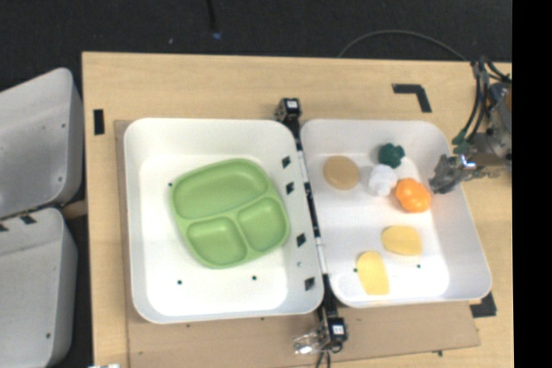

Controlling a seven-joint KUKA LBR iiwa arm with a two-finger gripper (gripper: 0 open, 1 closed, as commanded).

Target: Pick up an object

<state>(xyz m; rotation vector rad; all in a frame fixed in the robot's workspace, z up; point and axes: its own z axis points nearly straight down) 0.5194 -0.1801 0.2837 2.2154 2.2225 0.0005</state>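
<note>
The right bin holds several small things. A tan round disc lies at its upper left. To its right sit a dark green piece, a white piece and an orange fruit-like object. Lower down lie a yellow oval and a pale yellow block. My gripper hangs at the bin's right rim, just right of the orange object and apart from it. Nothing shows between its fingers.
The left bin carries a green three-compartment tray. Clips and a divider run between the two bins. Grey seat-like shapes stand off the bench's left side. A black cable loops behind the right bin.
</note>
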